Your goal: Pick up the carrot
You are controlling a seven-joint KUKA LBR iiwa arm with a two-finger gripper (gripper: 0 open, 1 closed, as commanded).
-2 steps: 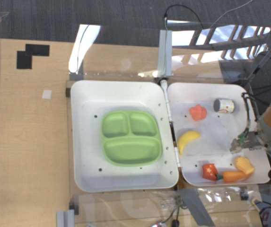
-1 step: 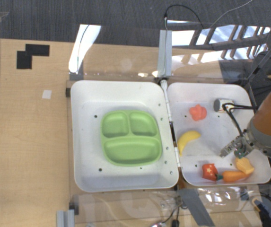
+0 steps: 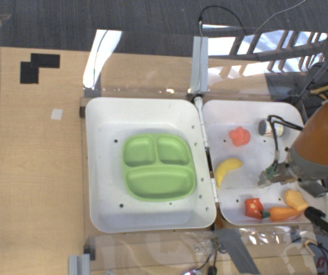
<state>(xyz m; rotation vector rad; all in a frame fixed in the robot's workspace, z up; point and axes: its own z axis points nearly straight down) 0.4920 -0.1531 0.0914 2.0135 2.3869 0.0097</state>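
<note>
- Currently we are in approach: gripper [image 3: 268, 176] hangs above the carrot [image 3: 282, 213], near it.
- Carrot lies just right of the red pepper [image 3: 253, 207], untouched.
- Finger opening: we cannot tell.
- Next we descend, centring over it.

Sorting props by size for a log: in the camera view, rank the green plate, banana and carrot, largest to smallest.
1. Green plate, far the largest.
2. Banana and carrot: these look alike in size, so no ranking.
</note>
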